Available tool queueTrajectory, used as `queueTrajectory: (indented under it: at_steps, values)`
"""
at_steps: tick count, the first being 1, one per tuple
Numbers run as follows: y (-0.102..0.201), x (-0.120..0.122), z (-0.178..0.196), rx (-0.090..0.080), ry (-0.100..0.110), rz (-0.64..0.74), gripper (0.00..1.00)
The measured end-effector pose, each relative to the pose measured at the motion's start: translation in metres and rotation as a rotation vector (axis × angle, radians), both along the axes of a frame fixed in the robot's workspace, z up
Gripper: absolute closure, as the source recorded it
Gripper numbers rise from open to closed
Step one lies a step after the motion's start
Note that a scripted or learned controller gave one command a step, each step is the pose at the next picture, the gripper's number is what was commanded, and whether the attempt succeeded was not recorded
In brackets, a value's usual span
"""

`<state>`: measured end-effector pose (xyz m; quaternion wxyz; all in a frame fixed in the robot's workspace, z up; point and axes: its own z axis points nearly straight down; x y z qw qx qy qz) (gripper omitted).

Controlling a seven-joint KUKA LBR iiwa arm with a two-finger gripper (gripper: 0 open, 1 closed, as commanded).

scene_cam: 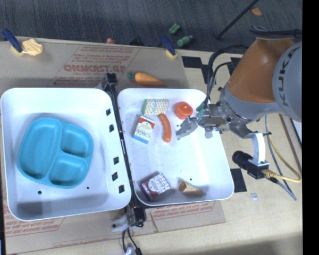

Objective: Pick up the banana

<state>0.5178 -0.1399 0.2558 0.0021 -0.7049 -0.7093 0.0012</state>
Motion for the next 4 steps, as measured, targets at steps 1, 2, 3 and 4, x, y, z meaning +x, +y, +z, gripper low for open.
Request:
queueTrajectory:
  at_steps: [1, 2, 3, 4]
  values:
    - [0.094, -0.042, 0.008, -0.001, 0.001, -0.04, 0.0]
    - [0.159, -0.042, -0.04, -0.002, 0.003, -0.226, 0.0]
    - [0.276, -0.043, -0.059, -0.003, 0.001, -0.288, 0.0]
    - [0.252, 0.02, 0.015, -0.003, 0.0, -0.398, 0.0]
